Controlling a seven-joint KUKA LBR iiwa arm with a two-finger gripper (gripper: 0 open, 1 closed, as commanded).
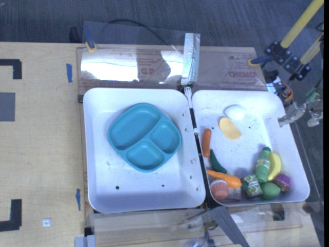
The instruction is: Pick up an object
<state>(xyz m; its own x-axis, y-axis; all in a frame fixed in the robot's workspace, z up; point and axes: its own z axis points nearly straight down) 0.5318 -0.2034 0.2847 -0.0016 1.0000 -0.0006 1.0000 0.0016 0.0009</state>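
Gripper [302,113] sits at the right edge of the frame, just outside the right bin [241,99]; can't tell its state. Toys cluster in that bin's lower right: bottle [263,163], banana [276,165], carrot [224,177]. Blue tray [144,136] lies in the left bin [97,189].

left bin [97,153]: blue plate [145,136] | right bin [257,107]: toy food heap [257,181]

Divided tray [144,137] in the left bin [97,189]; toy foods [263,164] in the right bin [257,107].
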